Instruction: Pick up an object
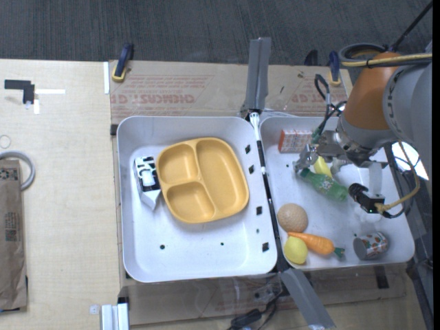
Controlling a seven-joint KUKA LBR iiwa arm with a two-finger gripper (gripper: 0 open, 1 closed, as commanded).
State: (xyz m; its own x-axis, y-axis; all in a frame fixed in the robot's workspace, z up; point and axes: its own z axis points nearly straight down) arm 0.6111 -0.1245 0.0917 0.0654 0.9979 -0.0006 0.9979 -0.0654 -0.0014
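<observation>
White bins: two, side by side — left bin and right bin.
Divided yellow plates: one, in the left bin.
Black-and-white packets: one, in the left bin.
Green bottles: one, in the right bin.
Pink-and-white cartons: one, in the right bin.
Round tan fruit: one.
Carrots: one.
Lemons: one.
Small printed cans: one.
Blue-and-yellow clamps: two, left and right.
Robot arms: one.

The grey arm reaches in from the right, tool lowered.
</observation>
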